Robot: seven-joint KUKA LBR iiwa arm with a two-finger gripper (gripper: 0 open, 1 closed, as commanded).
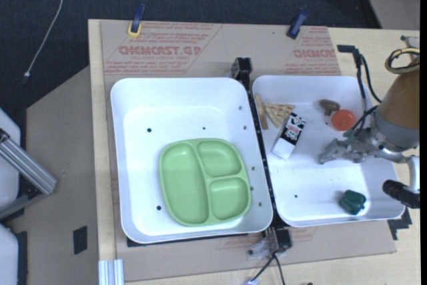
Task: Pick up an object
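My gripper (pixel 335 153) hangs low over the right bin (pixel 313 209), near its right side, with the grey arm and its orange band behind it at the right edge. An orange round object (pixel 343 119) lies just behind the gripper, and a small brown object (pixel 329 105) sits beyond that. A black-and-white box (pixel 289 135) lies left of the gripper, with a tan wedge-shaped piece (pixel 273 111) beside it at the bin's left wall. A dark green object (pixel 352 201) rests in the front right corner.
The left bin (pixel 133 117) holds a light green divided plate (pixel 203 180). A black cable (pixel 360 77) runs along the right bin's far right corner. Bare bin floor shows in the right bin's front middle.
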